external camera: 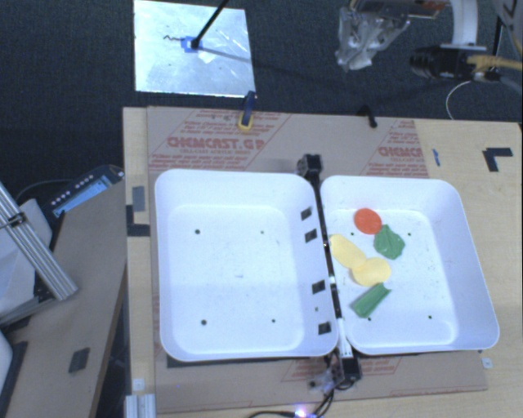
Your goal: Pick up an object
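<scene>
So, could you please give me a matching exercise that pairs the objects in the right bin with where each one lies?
Things:
1. round orange-red disc
2. dark green leaf-shaped piece
3. long green wedge
4. pale yellow pieces

Places:
A. nearest the camera
B. farthest from the camera
C. by the divider, mid-pile
D. right of the pile, just below the disc

Pairs: 1-B, 2-D, 3-A, 4-C

The pale grey, translucent-looking two-finger gripper (361,47) hangs at the top of the camera view, pointing downward. The arm's white and orange wrist section (462,24) extends off to its right.
</scene>
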Controlling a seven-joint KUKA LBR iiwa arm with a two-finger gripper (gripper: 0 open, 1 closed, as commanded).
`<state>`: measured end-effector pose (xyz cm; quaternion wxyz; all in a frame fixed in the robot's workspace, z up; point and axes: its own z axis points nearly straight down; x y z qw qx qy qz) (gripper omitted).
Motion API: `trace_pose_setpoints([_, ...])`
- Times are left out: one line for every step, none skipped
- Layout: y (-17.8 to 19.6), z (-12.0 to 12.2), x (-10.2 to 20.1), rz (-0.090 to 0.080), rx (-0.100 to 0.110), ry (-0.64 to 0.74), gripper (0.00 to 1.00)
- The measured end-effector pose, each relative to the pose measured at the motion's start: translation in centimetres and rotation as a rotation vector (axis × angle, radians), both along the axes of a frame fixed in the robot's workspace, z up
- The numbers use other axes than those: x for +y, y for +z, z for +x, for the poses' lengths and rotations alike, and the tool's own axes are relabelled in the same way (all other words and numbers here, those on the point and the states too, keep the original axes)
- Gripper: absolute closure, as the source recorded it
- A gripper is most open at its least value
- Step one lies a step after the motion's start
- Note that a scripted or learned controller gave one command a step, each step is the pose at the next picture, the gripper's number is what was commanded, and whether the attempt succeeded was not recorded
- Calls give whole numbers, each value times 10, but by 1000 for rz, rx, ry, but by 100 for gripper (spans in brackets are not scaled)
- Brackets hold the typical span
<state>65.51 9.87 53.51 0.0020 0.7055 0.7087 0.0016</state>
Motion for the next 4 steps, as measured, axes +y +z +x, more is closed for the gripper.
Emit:
trace_pose_setpoints([0, 14, 38, 1, 1, 2, 100])
trace_pose_setpoints([0, -61, 58, 2, 6, 3, 100])
trace_pose_setpoints([1, 16, 47, 1, -3, -5, 100])
trace_pose_setpoints([1, -81, 81, 3, 5, 5, 100])
